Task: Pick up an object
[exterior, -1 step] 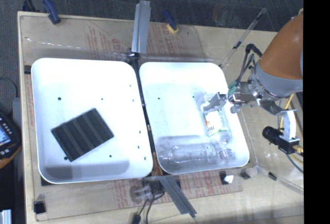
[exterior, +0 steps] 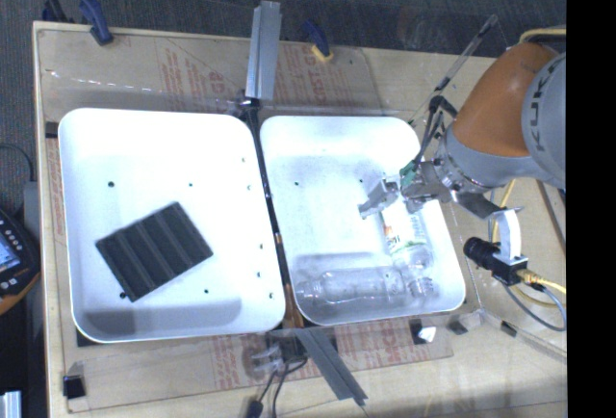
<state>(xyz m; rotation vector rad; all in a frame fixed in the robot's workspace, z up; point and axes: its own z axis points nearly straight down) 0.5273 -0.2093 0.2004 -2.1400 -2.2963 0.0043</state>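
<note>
In the right bin [exterior: 318,146] my gripper [exterior: 381,198] hangs low over the right half, at the end of the grey arm with the orange band [exterior: 496,108]. Just below it and to its right lies a small clear bottle with a white and orange label [exterior: 405,235], its upper end right under the gripper. Whether they touch is unclear. A larger clear plastic bottle [exterior: 354,287] lies on its side along the bin's front wall. A black ribbed slab [exterior: 154,249] rests flat in the left bin [exterior: 144,132].
A grey metal bar [exterior: 262,50] stands behind the divide between the bins, with blue clamps [exterior: 94,19] on the bench's back edge. Cables and a black connector [exterior: 496,257] hang to the right of the right bin.
</note>
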